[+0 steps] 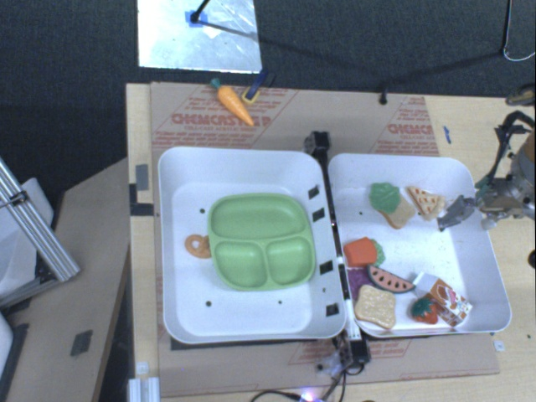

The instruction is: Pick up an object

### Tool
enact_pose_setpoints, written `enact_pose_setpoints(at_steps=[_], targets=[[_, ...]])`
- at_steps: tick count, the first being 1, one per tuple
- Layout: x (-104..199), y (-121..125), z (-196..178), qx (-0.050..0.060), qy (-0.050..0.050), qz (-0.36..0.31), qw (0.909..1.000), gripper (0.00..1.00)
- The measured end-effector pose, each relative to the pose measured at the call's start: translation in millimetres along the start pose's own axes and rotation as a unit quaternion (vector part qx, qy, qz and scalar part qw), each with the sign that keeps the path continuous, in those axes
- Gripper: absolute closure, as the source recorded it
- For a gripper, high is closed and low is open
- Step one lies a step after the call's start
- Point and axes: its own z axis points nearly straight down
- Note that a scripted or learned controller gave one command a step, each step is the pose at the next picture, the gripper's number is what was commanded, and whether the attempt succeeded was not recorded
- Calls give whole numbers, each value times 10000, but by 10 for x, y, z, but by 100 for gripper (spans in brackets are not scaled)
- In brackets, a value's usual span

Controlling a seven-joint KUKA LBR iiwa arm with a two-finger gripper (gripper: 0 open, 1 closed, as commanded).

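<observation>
My gripper (457, 213) hangs over the right part of the right bin (477, 262), just right of a pizza slice (425, 201). Left of that slice, a green leafy toy (384, 196) lies on a bread piece (400, 214). Nearer the front lie a red-orange block (360, 251), a watermelon slice (390, 280), a bread slice (376, 308), a strawberry (423, 310) and a small carton (445, 300). The gripper touches none of them as far as I can see.
The left bin (180, 191) holds a green divided plate (260, 241) and a small pretzel (198, 246). A carrot (234, 105) lies on the cardboard behind the bins. A silver sheet (198, 22) is at the back. A black divider (331, 233) separates the bins.
</observation>
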Motion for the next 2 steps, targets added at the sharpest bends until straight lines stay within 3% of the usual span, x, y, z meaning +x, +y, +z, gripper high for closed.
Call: enact_pose_setpoints(at_steps=[1, 2], targets=[[5, 28, -61, -55, -14, -17, 10000, 0], [46, 57, 364, -42, -9, -13, 10000, 0]])
